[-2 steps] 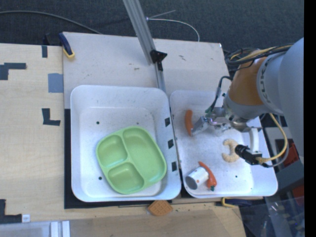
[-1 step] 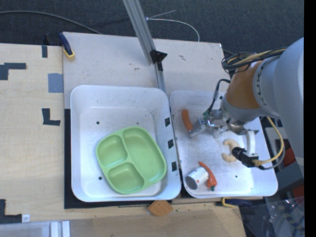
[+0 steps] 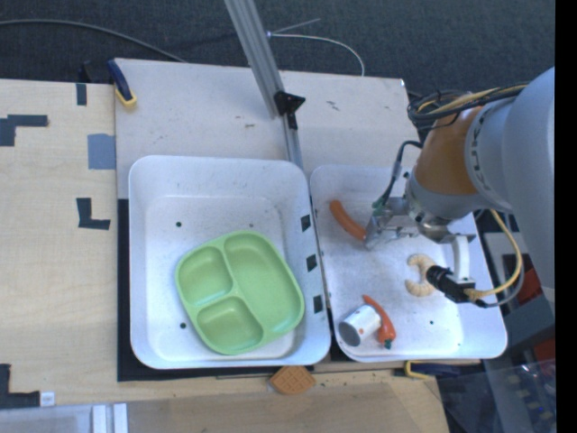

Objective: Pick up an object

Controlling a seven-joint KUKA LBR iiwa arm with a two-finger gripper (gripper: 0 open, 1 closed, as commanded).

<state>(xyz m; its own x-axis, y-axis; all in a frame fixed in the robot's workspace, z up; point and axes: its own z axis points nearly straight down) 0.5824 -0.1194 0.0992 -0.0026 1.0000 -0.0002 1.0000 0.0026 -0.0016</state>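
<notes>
Worktop point(image 3: 54, 242): pale wood surface at the left, with dark tape marks; a white board lies under both bins.
Clamp point(image 3: 122, 84): blue and yellow, at the board's far left corner.
Left bin point(image 3: 144, 179): shallow, white, square.
Green tray point(image 3: 239, 291): three compartments, lies tilted in the near half of the left bin, its near edge close to the bin wall.
Metal post point(image 3: 257, 43): grey rail slanting down from the top edge to the seam between the bins.
Brown piece point(image 3: 291, 381): small and flat, on the worktop just outside the near rim, below the seam.
Right bin point(image 3: 487, 341): white, touching the left bin along one side.
Orange carrot-like piece point(image 3: 346, 219): elongated, lies on the right bin's floor in the far left part, its right end just beside the claw.
White cup point(image 3: 361, 325): on its side near the front rim of the right bin.
Red-orange piece point(image 3: 381, 320): small, touching the cup's right side.
Claw point(image 3: 377, 231): down at the bin floor, next to the orange piece; cannot tell whether its tips are apart or together.
Beige curved piece point(image 3: 420, 273): crescent shape, right of the claw, apart from it.
Arm point(image 3: 505, 152): grey with orange band, entering from the right over the right bin.
</notes>
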